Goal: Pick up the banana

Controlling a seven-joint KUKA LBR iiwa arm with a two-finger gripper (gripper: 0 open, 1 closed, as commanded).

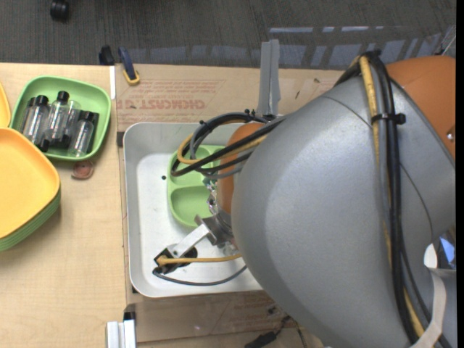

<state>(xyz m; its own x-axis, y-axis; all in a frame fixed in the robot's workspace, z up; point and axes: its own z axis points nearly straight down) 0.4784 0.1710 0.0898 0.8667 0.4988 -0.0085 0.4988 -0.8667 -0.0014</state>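
Observation:
My grey arm (341,216) fills the right of the camera view and hangs low over the left white bin (143,216). Its orange wrist band (230,183) sits above a green divided dish (185,194) that lies in the bin. The gripper (214,222) points down at the dish's right edge, mostly hidden under the wrist. The arm's bulk covers the right half of this bin and the bin beside it, so whatever lies there is hidden.
A green tray (64,118) with several black-capped vials sits at the upper left of the wooden bench. A stack of yellow plates (22,187) lies at the left edge. Brown cardboard (188,100) lies behind the bin.

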